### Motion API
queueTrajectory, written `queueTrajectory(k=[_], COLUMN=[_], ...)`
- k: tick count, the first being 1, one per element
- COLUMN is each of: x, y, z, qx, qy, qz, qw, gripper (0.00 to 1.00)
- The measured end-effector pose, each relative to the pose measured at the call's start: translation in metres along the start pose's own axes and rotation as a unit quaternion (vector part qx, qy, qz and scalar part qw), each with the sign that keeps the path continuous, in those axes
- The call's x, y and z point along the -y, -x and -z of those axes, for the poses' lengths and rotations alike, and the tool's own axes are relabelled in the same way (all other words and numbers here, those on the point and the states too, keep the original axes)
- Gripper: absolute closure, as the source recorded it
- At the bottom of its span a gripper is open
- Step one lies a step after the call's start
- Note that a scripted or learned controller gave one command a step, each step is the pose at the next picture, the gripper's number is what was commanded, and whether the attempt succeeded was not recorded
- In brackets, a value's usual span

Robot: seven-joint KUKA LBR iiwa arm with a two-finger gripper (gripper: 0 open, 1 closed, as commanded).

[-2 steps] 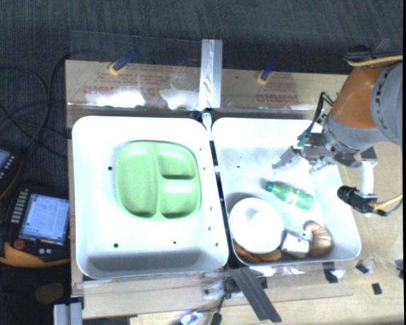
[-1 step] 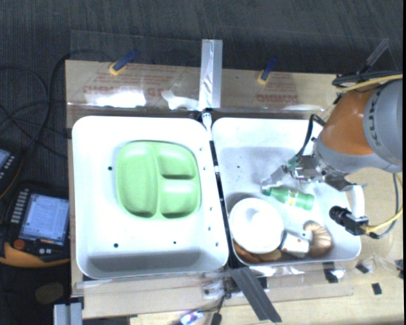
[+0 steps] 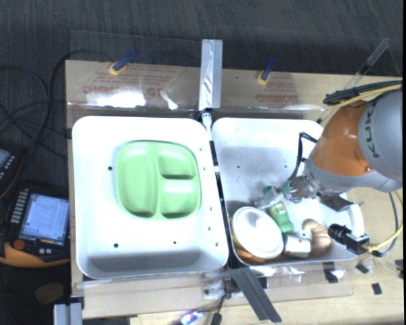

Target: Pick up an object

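Fingers [image 3: 287, 189] low in right bin [image 3: 257, 147], seemingly touching green object [image 3: 279, 215].

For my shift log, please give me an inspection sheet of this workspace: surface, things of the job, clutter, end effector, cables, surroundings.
Surface: wooden bench with left bin and right bin side by side.
Job's things: green divided plate in the left bin; white round lid, small green item and tan curved item crowded at the right bin's near edge.
Clutter: clips on plastic sheeting at the far edge.
End effector: end effector low over the right bin's pile; finger state unclear.
Cables: black cables on the floor, left.
Surroundings: dark carpet, handheld screen.
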State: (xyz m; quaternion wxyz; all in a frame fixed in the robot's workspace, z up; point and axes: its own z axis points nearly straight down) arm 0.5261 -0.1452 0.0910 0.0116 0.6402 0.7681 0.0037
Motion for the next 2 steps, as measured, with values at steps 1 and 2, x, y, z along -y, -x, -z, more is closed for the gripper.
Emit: queueTrajectory(k=[1, 2], x=[0.000, -0.032], y=[-0.001, -0.055], z=[0.009, 0.161], qx=[-0.002, -0.006], qy=[-0.001, -0.010], qz=[0.000, 0.054], qw=[1.0000, 0.9984], gripper=[1.00, 1.00])
